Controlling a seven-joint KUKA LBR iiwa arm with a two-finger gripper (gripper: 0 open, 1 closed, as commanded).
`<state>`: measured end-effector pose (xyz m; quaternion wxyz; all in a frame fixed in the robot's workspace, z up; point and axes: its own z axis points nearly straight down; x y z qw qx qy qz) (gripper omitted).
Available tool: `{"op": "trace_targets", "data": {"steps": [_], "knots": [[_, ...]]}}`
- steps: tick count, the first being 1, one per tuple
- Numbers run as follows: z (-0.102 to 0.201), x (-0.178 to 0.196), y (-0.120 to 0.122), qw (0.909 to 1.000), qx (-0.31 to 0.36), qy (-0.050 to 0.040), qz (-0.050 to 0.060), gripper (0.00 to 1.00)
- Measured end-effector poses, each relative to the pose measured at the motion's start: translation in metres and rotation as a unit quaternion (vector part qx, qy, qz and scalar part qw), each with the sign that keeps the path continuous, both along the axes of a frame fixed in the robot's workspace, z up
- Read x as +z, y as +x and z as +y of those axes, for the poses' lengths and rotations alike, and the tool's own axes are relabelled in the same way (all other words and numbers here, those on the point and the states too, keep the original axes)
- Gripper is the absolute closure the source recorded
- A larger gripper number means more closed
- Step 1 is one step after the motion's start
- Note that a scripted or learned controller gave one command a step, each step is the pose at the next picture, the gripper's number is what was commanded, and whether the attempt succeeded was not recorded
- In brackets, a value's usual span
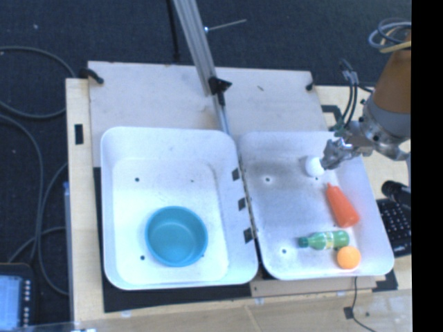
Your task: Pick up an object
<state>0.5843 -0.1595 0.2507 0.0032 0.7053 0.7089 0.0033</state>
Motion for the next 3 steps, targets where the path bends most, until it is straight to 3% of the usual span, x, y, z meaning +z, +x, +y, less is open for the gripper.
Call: {"op": "trace_targets", "data": {"steps": [1,3], "knots": [[-0.001,0.055,0.001,1.0,0.001,-0.0001,0.001,1.0],[0.101,0.055,-0.027,1.0,0.002,0.0011,0.005,1.0]]}}
